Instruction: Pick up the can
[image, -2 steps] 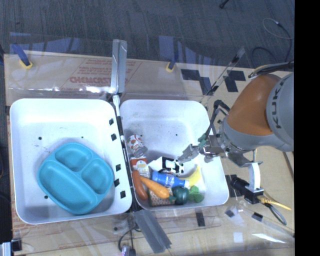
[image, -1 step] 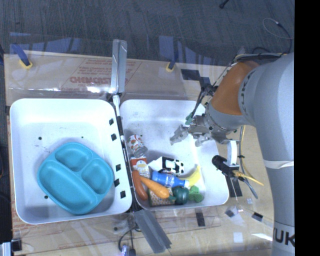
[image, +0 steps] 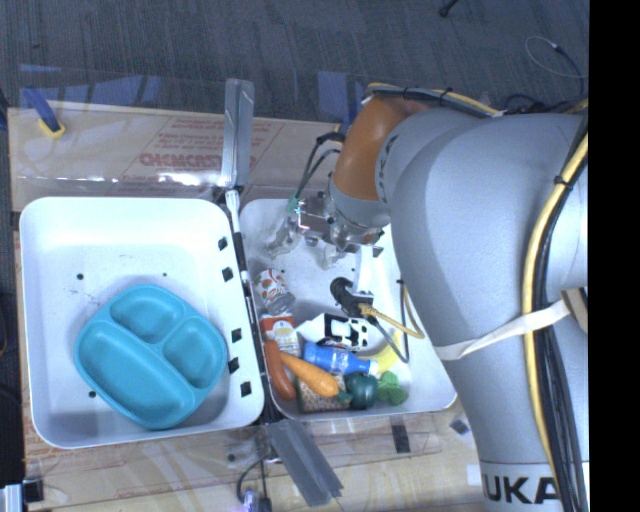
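Note:
The can is small and silver with a red and white label. It lies tilted against the left wall of the right bin, near the middle. My gripper hangs over the back of that bin, a short way behind the can and apart from it. Nothing shows between the gripper and the can. The grey arm with its orange band covers the bin's right side.
In front of the can lie a red and white packet, a carrot, a blue bottle, a black-and-white card and green items. The left bin holds a blue divided plate.

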